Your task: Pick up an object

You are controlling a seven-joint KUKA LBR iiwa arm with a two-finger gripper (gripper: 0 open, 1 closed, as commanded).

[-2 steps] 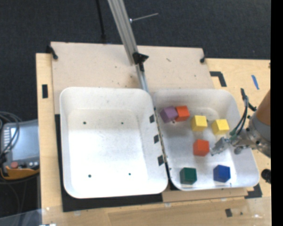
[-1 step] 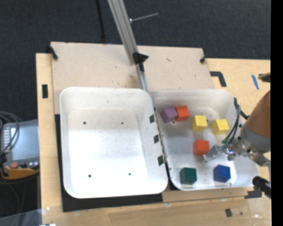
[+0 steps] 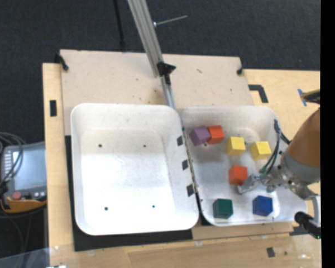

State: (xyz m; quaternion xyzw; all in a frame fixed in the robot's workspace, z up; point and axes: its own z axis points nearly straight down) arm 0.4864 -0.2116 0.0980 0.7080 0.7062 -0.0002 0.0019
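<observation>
Robot gripper (image 3: 247, 186) sits low in right bin (image 3: 251, 114), near its front edge. Orange cube (image 3: 238, 175) lies just beside it, toward the bin's centre; blue cube (image 3: 262, 205) sits by the front edge. Jaws' opening: can't tell, too blurred.

A wooden bench (image 3: 53, 149) carries a pale board (image 3: 111, 77) at the back and two white bins side by side, left bin (image 3: 81, 149) and right bin (image 3: 251, 116).
</observation>
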